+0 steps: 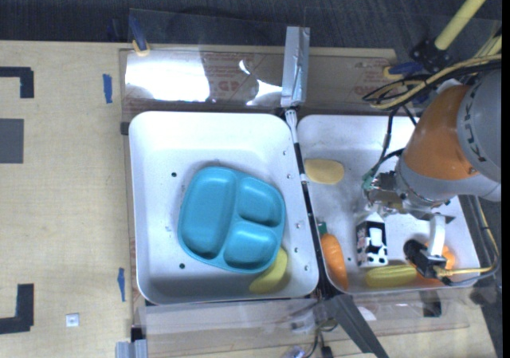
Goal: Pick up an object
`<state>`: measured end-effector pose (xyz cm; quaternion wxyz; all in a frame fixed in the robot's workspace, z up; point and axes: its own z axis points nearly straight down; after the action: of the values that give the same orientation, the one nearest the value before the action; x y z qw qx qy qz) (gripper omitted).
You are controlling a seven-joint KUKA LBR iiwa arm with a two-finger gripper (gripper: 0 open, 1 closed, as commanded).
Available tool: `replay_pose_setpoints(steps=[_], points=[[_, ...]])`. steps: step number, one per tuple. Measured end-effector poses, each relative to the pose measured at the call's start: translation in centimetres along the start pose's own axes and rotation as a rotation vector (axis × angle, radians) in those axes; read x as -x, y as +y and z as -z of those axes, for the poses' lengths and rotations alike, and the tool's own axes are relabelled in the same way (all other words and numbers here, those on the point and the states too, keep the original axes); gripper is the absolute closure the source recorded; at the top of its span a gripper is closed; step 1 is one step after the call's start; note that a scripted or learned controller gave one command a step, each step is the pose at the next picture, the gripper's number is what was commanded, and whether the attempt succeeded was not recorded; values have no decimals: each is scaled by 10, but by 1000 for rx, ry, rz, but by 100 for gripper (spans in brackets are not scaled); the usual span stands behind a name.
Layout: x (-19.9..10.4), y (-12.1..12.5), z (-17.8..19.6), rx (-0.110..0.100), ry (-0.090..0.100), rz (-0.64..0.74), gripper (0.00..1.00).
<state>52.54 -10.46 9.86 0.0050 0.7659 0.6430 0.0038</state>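
Observation:
My gripper [371, 251] hangs low over the front of the right bin [351, 137], below the orange-banded wrist. Its tip is just above the left end of a long yellow piece [392, 275] that lies along the bin's front wall. An orange carrot [334, 261] with a green top lies to the gripper's left, close to the bin's left wall. A pale tan oval piece [324, 171] rests farther back on the left. A small orange piece [449, 257] shows at the front right, partly hidden by the robot's gear.
The left bin [151, 189] holds a blue divided plate [231, 219], with a yellow rounded piece [273, 272] tucked at its front right corner. The two bins' walls meet in a ridge at the centre. Cables and the arm crowd the right bin's right side.

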Motion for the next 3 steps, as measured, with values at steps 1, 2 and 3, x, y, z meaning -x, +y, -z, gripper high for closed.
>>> replay_pose_setpoints(steps=[1, 2, 3], points=[[-63, -17, 122, -6, 4, 12, 100], [-72, -48, 85, -19, 1, 54, 100], [-103, -5, 105, -10, 2, 249, 100]])
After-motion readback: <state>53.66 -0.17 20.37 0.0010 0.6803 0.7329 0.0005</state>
